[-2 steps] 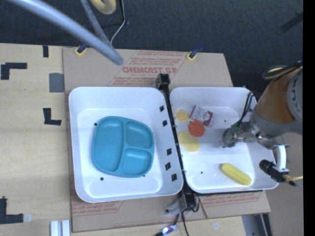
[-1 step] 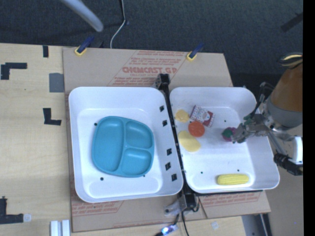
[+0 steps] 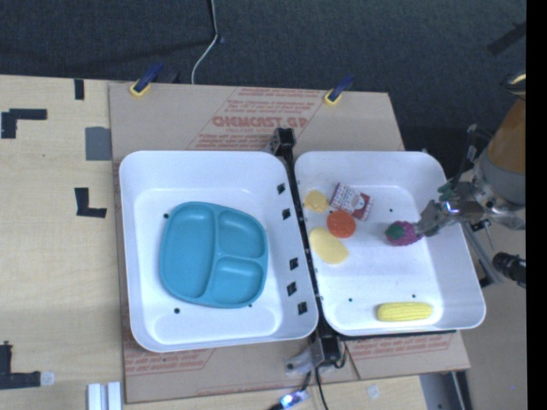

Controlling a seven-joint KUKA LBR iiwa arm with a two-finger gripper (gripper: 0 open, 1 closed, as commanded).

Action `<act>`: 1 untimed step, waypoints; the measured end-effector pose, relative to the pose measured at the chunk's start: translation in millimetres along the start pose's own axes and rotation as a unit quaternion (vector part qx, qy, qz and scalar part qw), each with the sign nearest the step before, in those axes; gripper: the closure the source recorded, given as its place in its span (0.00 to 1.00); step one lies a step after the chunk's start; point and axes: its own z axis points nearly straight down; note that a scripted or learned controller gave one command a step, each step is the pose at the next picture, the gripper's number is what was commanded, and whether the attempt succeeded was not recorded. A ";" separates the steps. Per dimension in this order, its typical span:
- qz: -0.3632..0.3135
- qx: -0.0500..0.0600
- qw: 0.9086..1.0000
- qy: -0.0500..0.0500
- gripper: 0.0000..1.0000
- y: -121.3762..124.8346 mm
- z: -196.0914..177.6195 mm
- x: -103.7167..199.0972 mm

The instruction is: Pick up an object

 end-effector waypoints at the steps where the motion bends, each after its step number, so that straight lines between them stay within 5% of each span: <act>1: -0.002 0.002 1.000 0.001 1.00 6.1 8.1 52.2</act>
